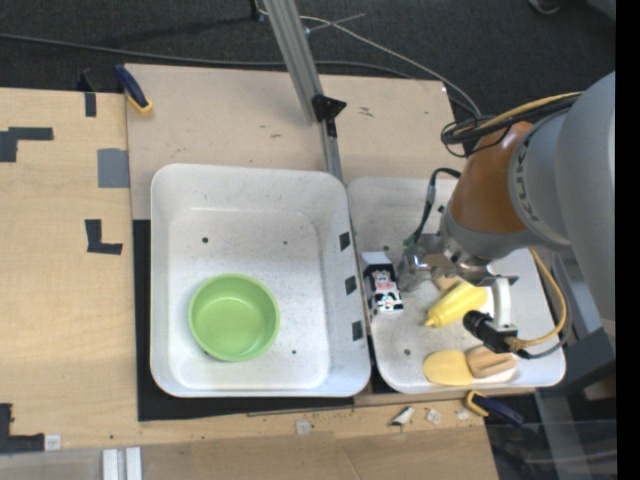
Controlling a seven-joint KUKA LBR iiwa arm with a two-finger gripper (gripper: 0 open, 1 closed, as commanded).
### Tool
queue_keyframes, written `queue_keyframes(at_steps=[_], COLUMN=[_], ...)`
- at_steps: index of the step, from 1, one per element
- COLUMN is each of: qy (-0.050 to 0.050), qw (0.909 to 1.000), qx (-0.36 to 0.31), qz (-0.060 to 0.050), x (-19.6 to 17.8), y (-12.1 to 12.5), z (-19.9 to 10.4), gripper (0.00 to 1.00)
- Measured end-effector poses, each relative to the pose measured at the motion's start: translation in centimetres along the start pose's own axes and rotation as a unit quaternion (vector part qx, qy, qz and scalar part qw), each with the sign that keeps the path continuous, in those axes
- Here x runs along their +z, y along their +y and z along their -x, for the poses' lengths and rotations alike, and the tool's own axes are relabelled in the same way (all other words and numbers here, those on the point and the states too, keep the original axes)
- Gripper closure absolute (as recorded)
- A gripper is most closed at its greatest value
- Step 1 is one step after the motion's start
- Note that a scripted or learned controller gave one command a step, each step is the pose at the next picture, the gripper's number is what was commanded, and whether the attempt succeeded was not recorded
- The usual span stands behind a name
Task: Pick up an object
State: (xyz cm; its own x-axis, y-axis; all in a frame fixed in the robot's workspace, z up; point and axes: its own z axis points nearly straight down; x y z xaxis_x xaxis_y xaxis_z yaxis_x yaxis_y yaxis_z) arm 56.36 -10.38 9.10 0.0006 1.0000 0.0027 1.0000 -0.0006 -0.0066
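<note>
While the arm (pixel 560 178) reaches in from the right, its gripper (pixel 418 264) sits low over the right bin (pixel 385 203), toward the left-middle of that bin. Whether the claw is released or clenched cannot be told from this angle; the wrist covers it, and nothing can be seen held in it.

Several things lie in the right bin. A small black-and-white item (pixel 383 290) rests against the bin's left wall, just near-left of the gripper. A yellow bottle (pixel 455 305) lies tilted just to the near-right of the gripper, its narrow end pointing left. Nearer still, a yellow-and-tan piece (pixel 468 366) lies along the bin's near edge. A cable (pixel 553 303) loops from the arm down past the bottle's right side.

The left bin (pixel 180 193) holds a green bowl (pixel 233 316), upright, in its near-left part, well apart from the gripper.

A metal pole (pixel 298 53) slants from the far side down to the gap between the two bins. A blue-and-yellow clamp (pixel 133 88) sits at the bench's far-left corner.
</note>
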Motion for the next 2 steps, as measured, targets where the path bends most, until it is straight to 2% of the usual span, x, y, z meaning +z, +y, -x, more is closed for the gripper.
queue_keyframes(at_steps=[1,2], qy=[0.001,-0.001], qw=[1.0,1.0], qx=[0.0,0.0], qz=[-0.002,0.003], x=[-0.9,-5.5], y=[-0.1,-0.4], z=[-0.1,0.7], gripper=[1.0,1.0])
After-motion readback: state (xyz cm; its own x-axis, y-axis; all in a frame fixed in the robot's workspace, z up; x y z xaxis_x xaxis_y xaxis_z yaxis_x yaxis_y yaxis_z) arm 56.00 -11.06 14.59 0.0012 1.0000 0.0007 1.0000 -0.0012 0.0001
